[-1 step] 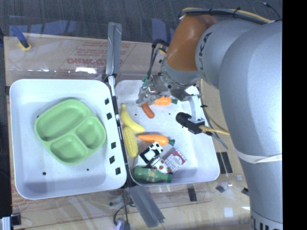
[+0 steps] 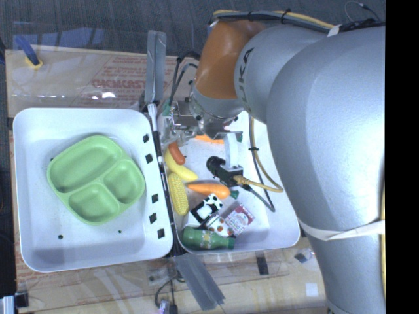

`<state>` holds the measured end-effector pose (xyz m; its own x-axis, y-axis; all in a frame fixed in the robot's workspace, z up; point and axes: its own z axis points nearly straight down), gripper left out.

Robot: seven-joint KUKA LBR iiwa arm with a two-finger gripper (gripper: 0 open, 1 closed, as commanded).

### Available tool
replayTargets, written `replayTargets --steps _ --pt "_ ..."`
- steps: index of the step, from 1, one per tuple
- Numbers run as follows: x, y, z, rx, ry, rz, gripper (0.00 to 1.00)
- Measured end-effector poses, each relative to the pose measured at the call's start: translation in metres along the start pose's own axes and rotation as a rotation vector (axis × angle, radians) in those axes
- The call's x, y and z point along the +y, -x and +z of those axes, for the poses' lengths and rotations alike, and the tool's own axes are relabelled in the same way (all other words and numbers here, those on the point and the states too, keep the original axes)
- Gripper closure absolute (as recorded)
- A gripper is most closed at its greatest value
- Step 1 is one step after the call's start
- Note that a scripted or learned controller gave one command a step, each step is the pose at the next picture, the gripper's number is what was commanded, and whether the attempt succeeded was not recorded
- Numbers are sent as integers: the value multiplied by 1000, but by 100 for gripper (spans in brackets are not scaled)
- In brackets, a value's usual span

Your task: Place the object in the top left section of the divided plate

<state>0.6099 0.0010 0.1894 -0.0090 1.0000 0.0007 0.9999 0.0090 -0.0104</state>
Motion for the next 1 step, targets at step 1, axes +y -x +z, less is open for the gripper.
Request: replayTargets --steps 1 --pt "-40 -85 -38 -1 2 -119 100"
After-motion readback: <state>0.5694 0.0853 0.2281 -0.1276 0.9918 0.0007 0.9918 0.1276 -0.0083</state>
